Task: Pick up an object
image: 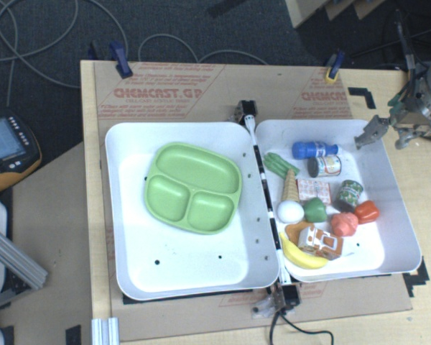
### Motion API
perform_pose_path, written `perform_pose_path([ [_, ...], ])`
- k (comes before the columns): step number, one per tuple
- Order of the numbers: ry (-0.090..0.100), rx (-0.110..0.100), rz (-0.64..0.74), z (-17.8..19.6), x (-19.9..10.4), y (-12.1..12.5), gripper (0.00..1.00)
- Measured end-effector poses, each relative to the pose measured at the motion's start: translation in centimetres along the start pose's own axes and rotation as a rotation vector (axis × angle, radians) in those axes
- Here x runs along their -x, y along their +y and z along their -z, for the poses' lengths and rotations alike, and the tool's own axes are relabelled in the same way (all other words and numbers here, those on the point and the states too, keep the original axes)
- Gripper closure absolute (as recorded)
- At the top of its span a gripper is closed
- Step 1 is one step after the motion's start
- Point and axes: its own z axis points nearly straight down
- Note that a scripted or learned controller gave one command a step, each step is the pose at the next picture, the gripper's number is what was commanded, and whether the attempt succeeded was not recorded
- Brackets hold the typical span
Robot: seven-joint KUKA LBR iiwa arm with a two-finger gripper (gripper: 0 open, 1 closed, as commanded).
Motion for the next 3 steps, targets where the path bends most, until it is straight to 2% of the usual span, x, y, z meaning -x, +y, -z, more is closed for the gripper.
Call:
perform_pose_path([
  [1,-0.002,0.003,0.0,-13.2,-3.2,-2.1,0.0],
  [2,-0.003,0.011,-0.001,-13.8,-7.6,-5.5,0.0],
  [3,-0.003,0.011,-0.002,-13.9,-11.4,-10.5,0.0],
])
